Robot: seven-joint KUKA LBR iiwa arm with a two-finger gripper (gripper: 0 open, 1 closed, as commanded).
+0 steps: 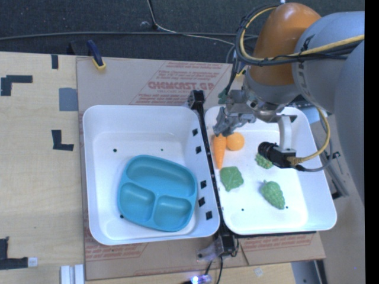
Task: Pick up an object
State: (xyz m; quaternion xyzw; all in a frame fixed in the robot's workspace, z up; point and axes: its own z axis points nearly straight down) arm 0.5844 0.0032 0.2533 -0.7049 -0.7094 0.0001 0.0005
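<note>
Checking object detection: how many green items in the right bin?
3: one left of centre below the carrot, one lower right, one partly behind the black fitting. The arm may hide more.

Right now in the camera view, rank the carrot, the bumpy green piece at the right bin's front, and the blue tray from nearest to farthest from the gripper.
1. Carrot: in the right bin by the divider, just below the gripper.
2. Bumpy green piece: toward the right bin's front, clearly farther out.
3. Blue tray: in the left bin, across the divider, farthest.
</note>
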